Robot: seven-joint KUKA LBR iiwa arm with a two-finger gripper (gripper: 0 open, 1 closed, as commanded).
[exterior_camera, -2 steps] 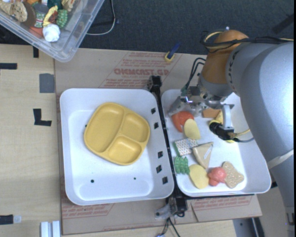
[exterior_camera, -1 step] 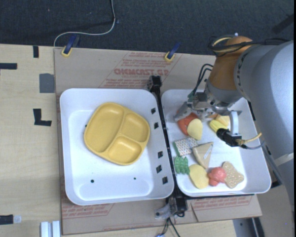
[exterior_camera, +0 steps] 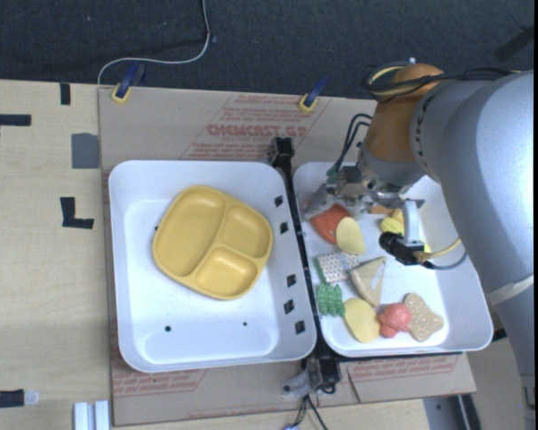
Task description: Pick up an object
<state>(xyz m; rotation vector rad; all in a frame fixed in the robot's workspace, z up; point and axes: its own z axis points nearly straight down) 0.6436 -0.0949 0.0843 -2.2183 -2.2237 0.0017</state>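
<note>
2 white bins (exterior_camera: 125,267), 1 yellow tray (exterior_camera: 212,241), 1 gripper (exterior_camera: 345,191).

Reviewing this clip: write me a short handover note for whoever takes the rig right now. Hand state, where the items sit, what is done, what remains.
Hand: low over the upper left part of the right bin, above the red-orange piece; whether it grips anything cannot be told from this view.
Items: the toy foods all lie in the right bin: pale yellow piece, checked cracker, wedge, green piece, yellow piece, red piece, biscuit.
The left bin holds a yellow divided plate.
Done: the arm has reached the pile.
Left: no pick is confirmed; grasp and lift one item.
</note>
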